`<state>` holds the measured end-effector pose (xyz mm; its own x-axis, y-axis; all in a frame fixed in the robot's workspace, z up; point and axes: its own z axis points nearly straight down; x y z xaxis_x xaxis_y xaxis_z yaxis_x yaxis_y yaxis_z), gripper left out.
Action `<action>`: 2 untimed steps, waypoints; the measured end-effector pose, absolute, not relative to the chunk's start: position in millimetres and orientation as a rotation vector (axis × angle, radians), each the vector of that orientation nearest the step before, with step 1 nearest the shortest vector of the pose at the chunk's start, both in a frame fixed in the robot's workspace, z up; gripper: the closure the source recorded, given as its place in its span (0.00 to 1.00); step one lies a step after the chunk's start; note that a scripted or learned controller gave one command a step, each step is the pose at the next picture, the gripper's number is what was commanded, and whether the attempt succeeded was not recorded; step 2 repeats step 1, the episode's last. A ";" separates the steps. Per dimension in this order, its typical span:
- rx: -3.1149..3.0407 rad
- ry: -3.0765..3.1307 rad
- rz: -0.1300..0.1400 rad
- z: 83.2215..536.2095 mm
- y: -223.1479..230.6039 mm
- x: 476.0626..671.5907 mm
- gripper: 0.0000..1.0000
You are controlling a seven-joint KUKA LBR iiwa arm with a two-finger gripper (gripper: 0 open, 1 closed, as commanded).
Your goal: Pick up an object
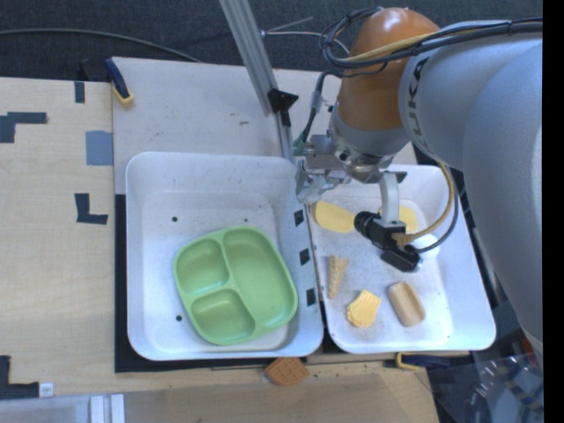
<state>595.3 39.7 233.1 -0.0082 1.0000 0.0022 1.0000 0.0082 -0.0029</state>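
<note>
- Grey metal two-finger gripper (310, 181): low over the far left corner of the shallow white right bin (445, 276), right at the wall shared with the other bin; spread or closed, cannot tell.
- Nothing seen gripped or lifted; judged as pick not yet made, with approach, closing and lift all left to do.
- Nearest to the gripper, just below and to its right: flat pale-yellow oval piece (333, 217), lying on the bin floor; judged the likeliest target.
- Further down from the gripper, near the shared wall: small tan cone (337, 276), lying with its tip towards the camera.
- Further out, towards the near rim: crumpled yellow chunk (363, 308) and, just beside it, short tan cylinder (406, 303), close together, contact not clear.
- Left of the gripper, in the shallow white left bin (176, 205): light-green plastic divided tray (233, 285), three compartments, lying flat, well apart from the gripper.
- Farthest out, beyond the near rims, on the bench: small brown waffle-patterned piece (285, 371).
- No brand, label or readable writing anywhere; just small dark squares on the shared wall and grey tape patches (99, 147) on the wooden bench top far left.
</note>
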 end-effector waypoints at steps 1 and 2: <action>-2.210 -2.229 0.000 239.5 98.3 593.9 1.00; -2.210 -2.229 0.000 239.5 98.3 593.9 1.00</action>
